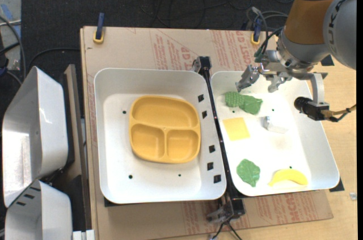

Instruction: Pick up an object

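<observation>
Yellow and curved, a toy banana (288, 177) lies at the near edge of the right bin (323, 142), farthest from the claw (262, 79). Just below the claw, nearly under its tips, sits a bumpy green piece (243, 101), the likeliest thing to pick. The claw hangs above the bin's far end with its two fingers spread apart and nothing between them. Further toward the camera from it lie a flat yellow square (236, 128), a small clear-white lump (274, 125) and a rounded green leaf shape (248, 172).

One risk I see is that the green piece is low and uneven, so the fingers could close above it or push it away. It also lies close to the divider, which a finger could strike.

Left of the claw, the other bin (113, 137) holds a yellow compartment plate (165, 129). Both bins rest on cardboard (147, 46) over the desk, with cables (187, 0) on the dark floor beyond.
</observation>
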`<state>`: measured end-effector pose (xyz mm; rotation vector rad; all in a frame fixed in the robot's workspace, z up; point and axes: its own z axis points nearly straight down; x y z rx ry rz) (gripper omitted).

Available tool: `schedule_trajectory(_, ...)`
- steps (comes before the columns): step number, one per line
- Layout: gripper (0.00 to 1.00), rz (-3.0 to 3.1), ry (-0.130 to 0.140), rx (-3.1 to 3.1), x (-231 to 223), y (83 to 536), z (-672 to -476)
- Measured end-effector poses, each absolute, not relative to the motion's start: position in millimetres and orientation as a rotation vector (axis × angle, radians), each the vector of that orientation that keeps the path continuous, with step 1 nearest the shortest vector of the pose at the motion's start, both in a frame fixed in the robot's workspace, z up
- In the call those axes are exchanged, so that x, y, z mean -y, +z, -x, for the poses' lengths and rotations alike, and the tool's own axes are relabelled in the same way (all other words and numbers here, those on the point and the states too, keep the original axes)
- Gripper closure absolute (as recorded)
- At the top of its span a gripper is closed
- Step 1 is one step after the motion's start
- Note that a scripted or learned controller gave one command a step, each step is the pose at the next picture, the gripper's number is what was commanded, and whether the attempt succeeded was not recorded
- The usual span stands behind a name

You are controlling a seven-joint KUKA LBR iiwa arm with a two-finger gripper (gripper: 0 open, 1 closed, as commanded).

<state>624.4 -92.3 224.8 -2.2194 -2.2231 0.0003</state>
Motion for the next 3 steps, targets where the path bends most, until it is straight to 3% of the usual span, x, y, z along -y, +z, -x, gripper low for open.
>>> schedule_trajectory(1, 0.00, 2.221, 0.005, 2.218, 97, 170, -632.3)
schedule_trajectory(3, 0.00, 2.221, 0.004, 2.218, 96, 90, -629.3)
